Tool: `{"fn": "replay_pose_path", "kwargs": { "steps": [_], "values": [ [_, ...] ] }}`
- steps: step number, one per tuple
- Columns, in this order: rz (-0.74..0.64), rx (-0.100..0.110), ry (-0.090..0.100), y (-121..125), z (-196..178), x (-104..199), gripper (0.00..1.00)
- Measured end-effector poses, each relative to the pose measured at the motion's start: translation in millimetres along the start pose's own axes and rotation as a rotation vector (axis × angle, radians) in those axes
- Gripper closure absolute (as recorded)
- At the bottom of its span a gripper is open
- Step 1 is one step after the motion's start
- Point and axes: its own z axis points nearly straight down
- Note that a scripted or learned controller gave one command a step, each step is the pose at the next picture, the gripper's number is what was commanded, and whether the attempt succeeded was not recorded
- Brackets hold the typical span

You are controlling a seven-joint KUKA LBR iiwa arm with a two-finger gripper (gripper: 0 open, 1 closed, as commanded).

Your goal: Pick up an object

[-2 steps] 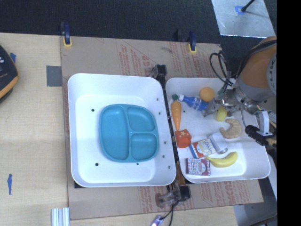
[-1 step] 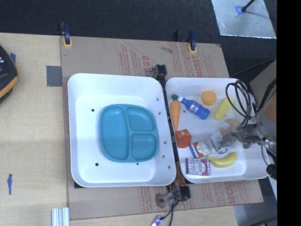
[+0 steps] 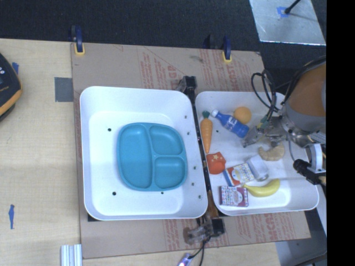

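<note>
The right bin [image 3: 302, 199] holds several objects. Along its left side lie an orange carrot [image 3: 206, 133] and a red strawberry-like toy [image 3: 216, 162]. At the back are a blue bottle [image 3: 232, 124] and a small orange fruit [image 3: 242, 114]. Toward the front lie a yellow banana [image 3: 263, 188], a small printed box [image 3: 233, 196], a red-and-white packet [image 3: 241, 174] and a grey cylinder [image 3: 258, 168]. My gripper [image 3: 257, 136] hangs low in the bin's middle, just right of the bottle, with a beige flat piece [image 3: 272, 152] beside it. Nothing visibly sits in the gripper.
The left bin [image 3: 100, 195] holds a blue divided plate [image 3: 151, 156]. The arm and its cables [image 3: 265, 90] cover the right bin's far right corner. Clamps [image 3: 226, 49] pin the cardboard sheet at the back, and a black-and-yellow device [image 3: 6, 87] lies at the far left.
</note>
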Motion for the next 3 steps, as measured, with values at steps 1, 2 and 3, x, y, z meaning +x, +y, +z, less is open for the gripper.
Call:
{"fn": "replay_pose_path", "kwargs": {
  "steps": [1,2,3],
  "values": [
    [-0.001,0.023,0.004,73,2,50,0.0],
    [0.003,0.002,0.0,69,-70,-10,0.0],
    [0.001,0.005,0.0,-33,-58,4,0.0]
  ]
}}
